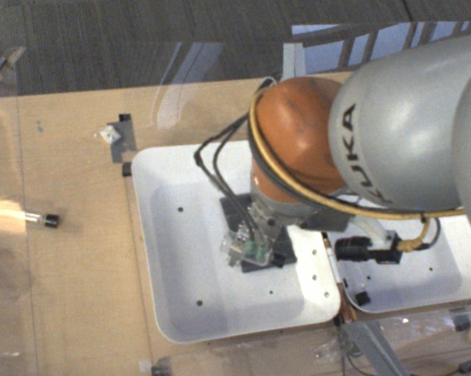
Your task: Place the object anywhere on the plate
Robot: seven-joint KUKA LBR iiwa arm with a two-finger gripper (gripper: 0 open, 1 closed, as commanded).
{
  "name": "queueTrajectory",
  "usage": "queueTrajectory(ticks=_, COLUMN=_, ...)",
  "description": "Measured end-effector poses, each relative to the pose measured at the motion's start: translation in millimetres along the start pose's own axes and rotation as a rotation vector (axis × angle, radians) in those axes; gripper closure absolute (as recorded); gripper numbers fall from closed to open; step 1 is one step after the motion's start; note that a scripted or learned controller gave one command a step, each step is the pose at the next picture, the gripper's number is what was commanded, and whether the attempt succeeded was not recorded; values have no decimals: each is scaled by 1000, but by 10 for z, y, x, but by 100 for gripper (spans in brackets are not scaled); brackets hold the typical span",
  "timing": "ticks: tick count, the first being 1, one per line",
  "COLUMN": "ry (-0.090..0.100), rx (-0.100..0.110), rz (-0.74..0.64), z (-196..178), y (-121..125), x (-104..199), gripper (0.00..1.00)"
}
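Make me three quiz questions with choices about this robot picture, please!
1. Where is the gripper?
A. Over the left bin
B. Over the carpet
C. Over the wooden bench

2. What colour is the band above the wrist?
A. Green
B. Orange
C. Blue

3. How do the two bins lie?
A. Stacked
B. Far apart
C. Side by side

Answers:
1 A, the gripper hangs above the left bin's white floor.
2 B, the rounded band on the arm is orange.
3 C, the right bin lies next to the left one on the bench.
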State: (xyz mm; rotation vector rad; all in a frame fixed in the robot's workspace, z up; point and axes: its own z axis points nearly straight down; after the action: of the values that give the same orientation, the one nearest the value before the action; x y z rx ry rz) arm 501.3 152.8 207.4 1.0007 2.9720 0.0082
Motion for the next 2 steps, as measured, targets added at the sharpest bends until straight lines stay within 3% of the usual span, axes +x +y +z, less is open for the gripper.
queueTrajectory(ticks=1, ry=1, rx=0, rz=96, z=-12, y=356, x=438, gripper=100)
queueTrajectory(ticks=2, ry=1, rx=0, rz=97, z=-12, y=355, x=436, gripper=0)
